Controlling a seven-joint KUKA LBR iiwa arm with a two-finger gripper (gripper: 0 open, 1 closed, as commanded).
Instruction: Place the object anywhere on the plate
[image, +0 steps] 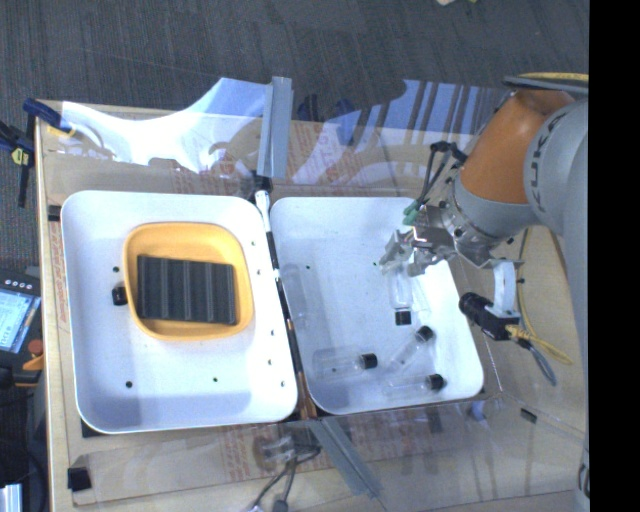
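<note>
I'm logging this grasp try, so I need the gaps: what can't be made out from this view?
Camera view: whether the claw holds the clear vial under it; its see-through body fades into the white right bin.
Camera view: how many more lie there; mainly their black caps stand out.
Camera view: what the small dark thing beside the yellow plate is; too small.

left bin (160, 390) beside right bin (330, 250); a lit screen (15, 315), perhaps a tablet, at far left.
</note>
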